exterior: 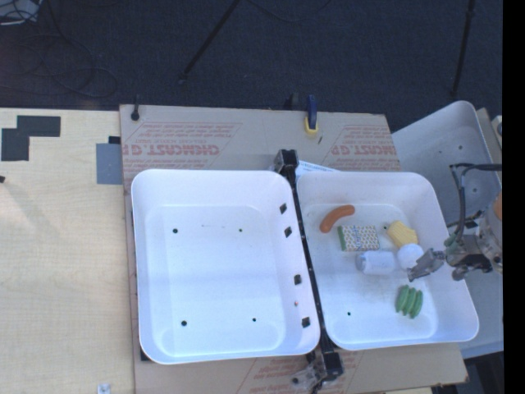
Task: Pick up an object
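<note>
Gripper point(428, 264) sits low over the right bin point(447, 318) beside a white ball point(408, 255); whether its fingers are spread or pressed together, I cannot tell. Cardboard point(193, 144) under the bins carries red print, upside down and unreadable. Sausage point(336, 217), patterned block point(360, 237), green piece point(408, 300) lie nearby.

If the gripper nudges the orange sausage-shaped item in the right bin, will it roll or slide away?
The orange sausage-shaped item looks rounded and elongated, so it would probably roll sideways if pushed across its length. It lies on the smooth right bin floor, apart from the speckled block, so little would stop it. Its curved surface may slip from the gripper.
</note>
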Controlling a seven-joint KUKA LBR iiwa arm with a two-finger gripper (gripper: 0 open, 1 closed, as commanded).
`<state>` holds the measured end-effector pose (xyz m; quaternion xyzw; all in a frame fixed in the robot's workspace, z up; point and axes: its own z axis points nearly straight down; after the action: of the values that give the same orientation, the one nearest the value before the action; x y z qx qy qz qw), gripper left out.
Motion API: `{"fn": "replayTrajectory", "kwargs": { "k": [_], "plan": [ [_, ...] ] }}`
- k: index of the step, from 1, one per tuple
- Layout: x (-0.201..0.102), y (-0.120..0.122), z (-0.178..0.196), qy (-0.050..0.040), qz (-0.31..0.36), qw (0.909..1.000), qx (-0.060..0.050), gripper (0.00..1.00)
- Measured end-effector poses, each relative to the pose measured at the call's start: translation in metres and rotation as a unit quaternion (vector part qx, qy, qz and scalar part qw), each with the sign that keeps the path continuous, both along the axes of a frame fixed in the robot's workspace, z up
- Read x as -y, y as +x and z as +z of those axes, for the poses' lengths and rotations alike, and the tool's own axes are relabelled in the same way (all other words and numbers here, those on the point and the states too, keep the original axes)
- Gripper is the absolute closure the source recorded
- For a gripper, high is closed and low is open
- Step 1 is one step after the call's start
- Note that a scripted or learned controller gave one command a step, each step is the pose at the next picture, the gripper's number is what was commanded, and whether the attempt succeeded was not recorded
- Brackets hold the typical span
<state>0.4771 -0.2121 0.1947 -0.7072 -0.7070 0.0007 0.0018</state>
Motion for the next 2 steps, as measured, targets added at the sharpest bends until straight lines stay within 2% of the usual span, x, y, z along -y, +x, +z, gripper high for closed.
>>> {"fn": "replayTrajectory", "kwargs": {
  "k": [1,2],
  "plan": [
    [0.000,0.012,-0.112,-0.0009,0.000,1.0000,0.001,0.00],
    [0.002,0.012,-0.096,-0.0001,-0.002,1.0000,0.001,1.00]
  ]
}}
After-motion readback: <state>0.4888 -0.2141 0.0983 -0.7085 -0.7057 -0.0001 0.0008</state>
